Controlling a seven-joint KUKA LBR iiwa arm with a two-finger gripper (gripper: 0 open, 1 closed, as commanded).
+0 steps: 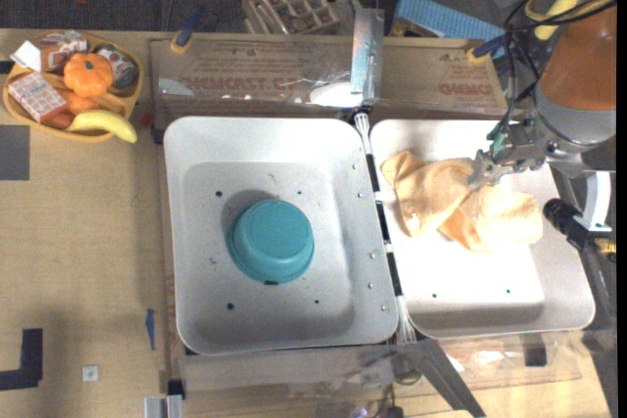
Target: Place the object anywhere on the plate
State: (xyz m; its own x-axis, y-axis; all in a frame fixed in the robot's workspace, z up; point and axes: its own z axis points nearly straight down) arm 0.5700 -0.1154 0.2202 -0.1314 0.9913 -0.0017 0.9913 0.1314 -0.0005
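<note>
— Bench (pixel 78 240) first: what's it like?

— Pale wood, with two shallow white bins side by side. The left bin (pixel 196 162) has a teal plate (pixel 272 241) lying upside down near its middle, like a low dome. The right bin (pixel 490 299) holds the cloth (pixel 441 201). Behind both bins runs a brown cardboard wall (pixel 255 78) with faded red lettering.

— And around that?

— At the far left corner of the bench sits a yellow bowl (pixel 20 103) with toy food: a small orange pumpkin (pixel 88 73), a banana (pixel 103 122) and some little boxes. Beyond the bench the floor is dark and cluttered with cables, crates and a blue ridged panel (pixel 441 15).

— The cloth, how does it look?

— Soft and crumpled, a pale peach-yellow, bunched in folds across the upper half of the right bin, well apart from the plate in the other bin.

— The arm?

— It comes in from the right, orange band above the grey wrist. The gripper (pixel 487 166) is down at the top edge of the cloth, touching or just over a fold. Whether its fingers stand apart or together, and whether any fabric is between them, I cannot tell; they are too small and dark against the cloth.
</note>
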